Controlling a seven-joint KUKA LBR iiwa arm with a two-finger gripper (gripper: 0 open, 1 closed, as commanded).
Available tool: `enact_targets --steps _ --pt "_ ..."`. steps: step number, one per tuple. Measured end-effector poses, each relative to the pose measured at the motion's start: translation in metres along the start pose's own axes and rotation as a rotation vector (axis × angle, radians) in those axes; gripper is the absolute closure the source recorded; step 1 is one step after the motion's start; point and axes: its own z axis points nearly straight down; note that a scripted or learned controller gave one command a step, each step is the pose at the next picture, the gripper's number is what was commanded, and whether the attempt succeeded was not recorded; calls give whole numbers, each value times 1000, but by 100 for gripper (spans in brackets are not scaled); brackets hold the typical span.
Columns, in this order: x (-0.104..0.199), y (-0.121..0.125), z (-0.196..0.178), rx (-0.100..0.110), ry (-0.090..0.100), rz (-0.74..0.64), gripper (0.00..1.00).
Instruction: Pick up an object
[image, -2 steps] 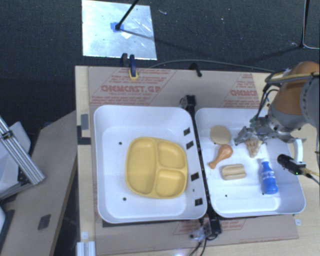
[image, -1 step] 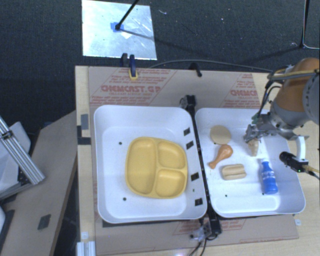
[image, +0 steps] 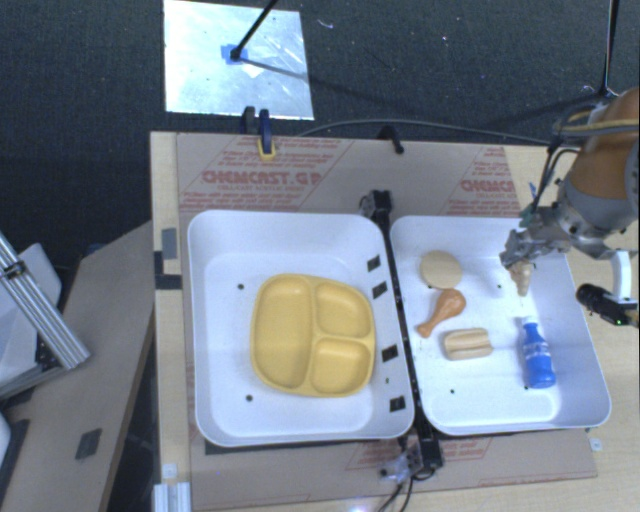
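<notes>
Claw (image: 521, 272) over the right bin (image: 590, 345): your arm (image: 600, 170) comes in from the right and hangs above that bin's far right part, fingers pointing down at the white floor. You cannot tell how far open they are, and nothing can be seen between them. Four objects lie in this bin, none touching the claw. One blue bottle (image: 536, 354) sits nearest, just toward you from the fingertips. One round tan disc (image: 440, 269) lies to the claw's left, one orange drumstick-shaped toy (image: 442, 310) just below that disc, and one tan bun-shaped piece (image: 466, 343) between drumstick and bottle. Your left bin (image: 215, 260) holds one yellow divided plate (image: 311, 334) with three compartments. Both bins rest side by side on the surface (image: 330, 165).
</notes>
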Motion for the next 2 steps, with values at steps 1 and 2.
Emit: enact_targets --steps 1,2 --pt "-1 -1 -44 2 0 0 100" --pt "-11 1 -103 -1 -1 1 100"
